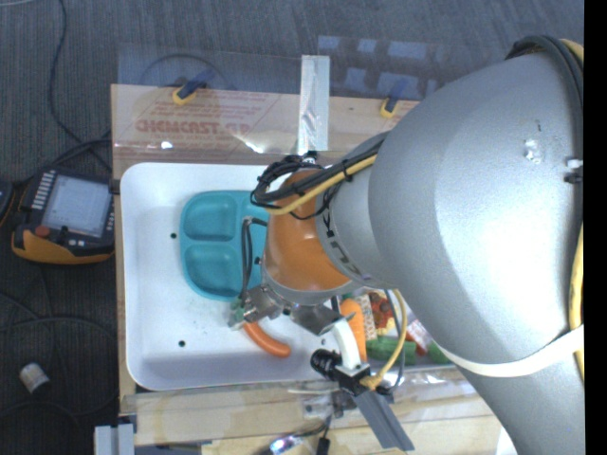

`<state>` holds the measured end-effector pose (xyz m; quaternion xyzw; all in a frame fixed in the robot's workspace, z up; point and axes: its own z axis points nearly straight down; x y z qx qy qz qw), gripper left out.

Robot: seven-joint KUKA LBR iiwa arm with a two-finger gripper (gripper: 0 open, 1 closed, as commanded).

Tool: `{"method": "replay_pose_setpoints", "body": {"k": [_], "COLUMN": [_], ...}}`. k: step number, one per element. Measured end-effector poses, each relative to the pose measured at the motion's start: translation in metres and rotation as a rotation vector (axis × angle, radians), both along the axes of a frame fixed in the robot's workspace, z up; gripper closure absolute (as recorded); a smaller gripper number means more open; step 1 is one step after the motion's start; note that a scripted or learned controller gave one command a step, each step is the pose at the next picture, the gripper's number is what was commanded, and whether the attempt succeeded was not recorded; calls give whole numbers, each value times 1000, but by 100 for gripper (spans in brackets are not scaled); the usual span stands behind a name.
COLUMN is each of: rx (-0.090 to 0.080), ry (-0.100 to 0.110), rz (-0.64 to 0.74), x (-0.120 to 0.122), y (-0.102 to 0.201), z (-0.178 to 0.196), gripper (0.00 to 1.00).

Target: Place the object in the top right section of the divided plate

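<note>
- The big grey arm [474, 216] reaches in from the right and covers much of the picture.
- It has an orange band [299, 254] just above its wrist.
- The pincer [245, 313] is down low in the left white bin [152, 282], just below the plate.
- I cannot tell if the pincer is open or closed, because the arm hides most of it.
- A teal divided plate [213, 240] lies in the left bin. Its right side is hidden under the arm.
- An orange carrot-shaped toy [267, 340] lies on the bin floor, just under the pincer. It is below the plate, not on it.
- I cannot see if the pincer touches the toy.
- More small toys [384, 335], orange, red and green, lie in the right bin, partly under the arm.
- Black and yellow cables [303, 183] loop around the wrist.
- The bins sit on a wooden table [190, 121].
- A handheld screen box with orange edges [66, 216] lies on the grey floor to the left.
</note>
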<state>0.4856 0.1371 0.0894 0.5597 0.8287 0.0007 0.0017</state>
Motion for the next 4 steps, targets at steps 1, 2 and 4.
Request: {"method": "replay_pose_setpoints", "body": {"k": [1, 2, 4], "rx": [-5, 9, -21], "ry": [9, 0, 28], "rz": [-442, -652, -975], "x": [-4, 101, 174], "y": [75, 74, 84], "z": [8, 0, 8], "gripper": [100, 100, 100]}}
